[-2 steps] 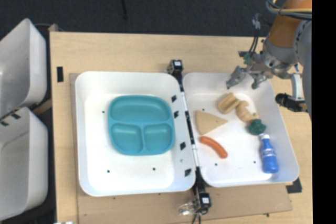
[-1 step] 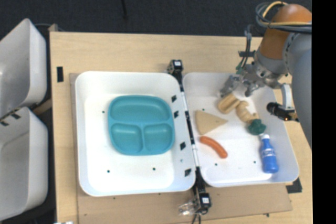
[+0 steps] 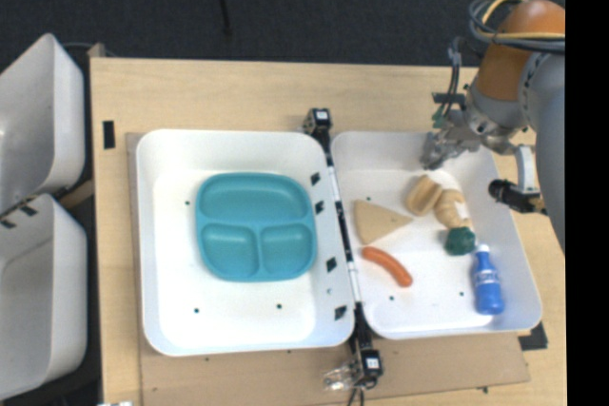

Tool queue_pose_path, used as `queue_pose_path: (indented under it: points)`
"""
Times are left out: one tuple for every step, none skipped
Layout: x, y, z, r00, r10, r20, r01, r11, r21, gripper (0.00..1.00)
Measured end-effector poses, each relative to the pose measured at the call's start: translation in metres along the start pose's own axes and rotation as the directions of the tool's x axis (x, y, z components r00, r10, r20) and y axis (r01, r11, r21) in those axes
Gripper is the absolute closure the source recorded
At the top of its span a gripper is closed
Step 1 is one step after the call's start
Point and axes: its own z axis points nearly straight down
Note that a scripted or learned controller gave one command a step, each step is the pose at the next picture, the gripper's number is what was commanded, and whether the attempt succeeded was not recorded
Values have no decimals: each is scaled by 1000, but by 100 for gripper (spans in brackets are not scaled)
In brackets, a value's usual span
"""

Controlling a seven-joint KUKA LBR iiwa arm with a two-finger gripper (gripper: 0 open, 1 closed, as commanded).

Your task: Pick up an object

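Hand (image 3: 440, 150) hangs over the right bin's (image 3: 381, 319) far edge, small and blurred; its state cannot be told. Just below lie bread rolls (image 3: 433, 198), a wedge (image 3: 378, 222), sausage (image 3: 388, 265), bottle (image 3: 486, 280).

Teal divided plate (image 3: 255, 225) in left bin (image 3: 162, 299). Wooden tabletop (image 3: 238, 95) beneath. White chairs (image 3: 33, 195) at left.

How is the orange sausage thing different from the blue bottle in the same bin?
The orange sausage is slim, curved and one colour; the blue bottle is thicker, straight, with a white cap. The sausage lies slantwise near the bin's left side, the bottle almost upright in the picture near its right side. Both lie flat in the right bin.
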Motion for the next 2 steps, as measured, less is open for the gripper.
queue_pose_path:
  points:
    - [-2, -4, -46, 1000, 5, -4, -5, 1000, 0, 100]
    - [-4, -2, -101, 1000, 2, -4, -2, 1000, -1, 100]
